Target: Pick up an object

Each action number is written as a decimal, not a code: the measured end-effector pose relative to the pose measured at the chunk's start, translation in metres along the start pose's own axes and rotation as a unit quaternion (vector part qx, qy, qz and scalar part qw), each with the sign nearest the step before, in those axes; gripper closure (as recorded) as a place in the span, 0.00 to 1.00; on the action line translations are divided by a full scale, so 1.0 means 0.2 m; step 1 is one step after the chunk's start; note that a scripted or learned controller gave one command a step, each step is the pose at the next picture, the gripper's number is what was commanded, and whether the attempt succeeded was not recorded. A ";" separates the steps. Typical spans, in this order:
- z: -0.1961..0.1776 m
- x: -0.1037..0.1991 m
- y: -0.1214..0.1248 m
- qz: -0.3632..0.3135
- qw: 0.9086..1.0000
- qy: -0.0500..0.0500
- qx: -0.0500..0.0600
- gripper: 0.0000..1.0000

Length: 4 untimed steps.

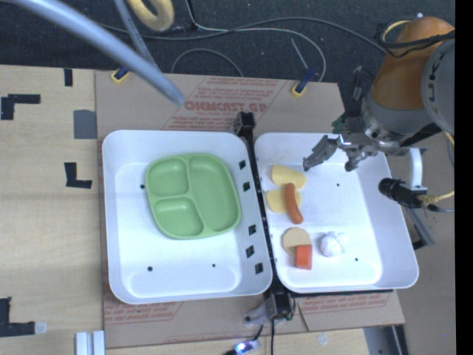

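- Nearest the camera, at the near end of the right bin [395, 276], lie an orange block [304, 257] touching a tan round slice [295, 238], with a small white lump [330, 244] just to their right.
- Gripper [334, 154]: it hangs over the far part of the right bin, fingers spread apart, with nothing between them.
- Progress, as I judge it: nothing is picked up yet; the descent, the closing and the lift are all left.
- Closest candidate: a yellow heart-shaped piece [287, 176], just left of and slightly nearer than the gripper, not touching it.
- Next out: a red-orange sausage [293, 202] lying across a pale yellow piece [276, 200], nearer again.
- Further left: the left bin [126, 272] holds a green divided plate [194, 196], well apart from the gripper.
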<state>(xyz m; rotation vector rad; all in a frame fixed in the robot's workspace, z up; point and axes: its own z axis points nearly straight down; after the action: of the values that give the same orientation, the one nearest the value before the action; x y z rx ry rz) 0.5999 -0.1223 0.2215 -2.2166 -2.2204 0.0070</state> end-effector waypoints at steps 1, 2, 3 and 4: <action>0.24 0.00 -0.04 0.000 1.000 0.000 0.000 0.00; 0.46 0.00 -0.02 0.000 1.000 0.000 0.000 0.00; 0.40 0.01 -0.02 -0.001 1.000 0.000 -0.001 1.00; 0.18 0.03 -0.03 0.000 1.000 0.000 -0.004 1.00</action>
<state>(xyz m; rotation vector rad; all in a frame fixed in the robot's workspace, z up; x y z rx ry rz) 0.5936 -0.1160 0.1849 -2.2204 -2.2248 -0.0029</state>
